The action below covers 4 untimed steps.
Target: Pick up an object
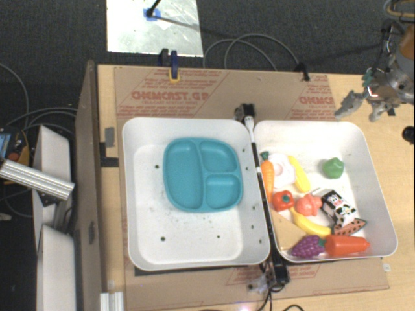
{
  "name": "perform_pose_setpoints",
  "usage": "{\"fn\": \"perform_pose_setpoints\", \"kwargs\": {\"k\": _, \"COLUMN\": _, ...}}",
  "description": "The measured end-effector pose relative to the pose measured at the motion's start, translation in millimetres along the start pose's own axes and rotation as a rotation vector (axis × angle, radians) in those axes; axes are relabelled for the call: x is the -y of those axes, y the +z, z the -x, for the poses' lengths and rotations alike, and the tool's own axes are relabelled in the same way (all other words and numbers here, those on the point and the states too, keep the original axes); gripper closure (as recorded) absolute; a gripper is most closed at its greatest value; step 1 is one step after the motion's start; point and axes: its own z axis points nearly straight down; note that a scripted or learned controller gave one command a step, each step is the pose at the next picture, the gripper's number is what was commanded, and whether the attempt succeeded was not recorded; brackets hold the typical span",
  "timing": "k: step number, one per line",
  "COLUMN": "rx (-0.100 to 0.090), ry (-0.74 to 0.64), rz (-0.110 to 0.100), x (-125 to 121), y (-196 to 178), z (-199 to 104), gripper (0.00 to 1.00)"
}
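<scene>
The right bin (pixel 373 173) holds several toy foods: an orange carrot (pixel 266 173), a fried egg (pixel 280 167), a yellow banana (pixel 299 173), a green pepper (pixel 333 168), a red tomato (pixel 283 200), a pink-red piece (pixel 308 204), a second banana (pixel 310 224), a cow-patterned carton (pixel 338 207), purple grapes (pixel 308 245) and a large orange-red carrot (pixel 345 243). My gripper (pixel 362 107) hangs above the bench just beyond the right bin's far right corner. Its two fingers (pixel 345 103) stand spread apart, open, with nothing between them.
The left bin (pixel 142 173) carries a teal divided plate (pixel 202 174). A black clamp (pixel 246 113) sits where the two bins meet at the back. Cardboard lines the bench behind the bins. Cables and a metal bar (pixel 35 179) lie at the left.
</scene>
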Motion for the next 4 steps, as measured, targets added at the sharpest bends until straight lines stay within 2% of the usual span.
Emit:
{"fn": "perform_pose_setpoints", "kwargs": {"k": 1, "rx": -0.002, "ry": 0.003, "rz": -0.009, "x": 21, "y": 105, "z": 12, "gripper": 0.00}}
{"fn": "perform_pose_setpoints", "kwargs": {"k": 2, "rx": 0.000, "ry": 0.002, "rz": -0.002, "x": 39, "y": 122, "z": 12, "gripper": 0.00}}
{"fn": "perform_pose_setpoints", "kwargs": {"k": 3, "rx": -0.001, "ry": 0.002, "rz": -0.004, "x": 38, "y": 172, "z": 11, "gripper": 0.00}}
{"fn": "perform_pose_setpoints", "kwargs": {"k": 4, "rx": 0.000, "ry": 0.002, "rz": 0.002, "x": 37, "y": 159, "z": 11, "gripper": 1.00}}
